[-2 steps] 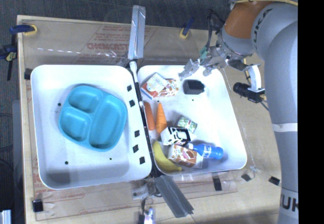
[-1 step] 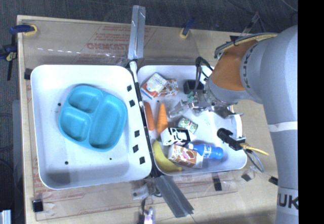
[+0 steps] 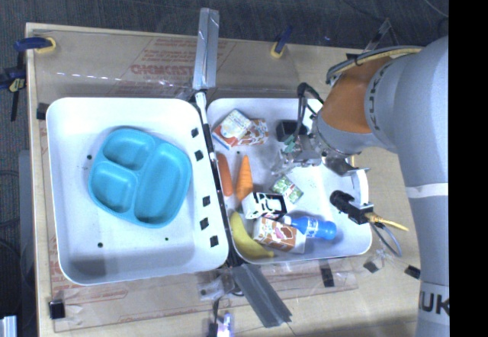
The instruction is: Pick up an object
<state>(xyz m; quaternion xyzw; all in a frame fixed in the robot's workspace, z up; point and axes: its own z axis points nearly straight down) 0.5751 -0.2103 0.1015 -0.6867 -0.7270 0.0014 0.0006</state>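
Gripper (image 3: 293, 151) hung low in right bin (image 3: 347, 245), near small green packet (image 3: 287, 189). Claw state: could not tell, arm blocked view. Carrot (image 3: 244, 175), banana (image 3: 242, 236), blue bottle (image 3: 313, 227) lay untouched. Nothing apparently lifted; grasp and lift remained.

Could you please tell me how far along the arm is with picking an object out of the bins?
Done: the gripper has reached into the right bin, low among the clutter near a small green packet.
In hand: nothing visibly lifted; I cannot tell how the jaws stand.
Left: the grasp and lift. The carrot, banana, bottle and cartons lie in the bin; the blue tray sits in the left bin.
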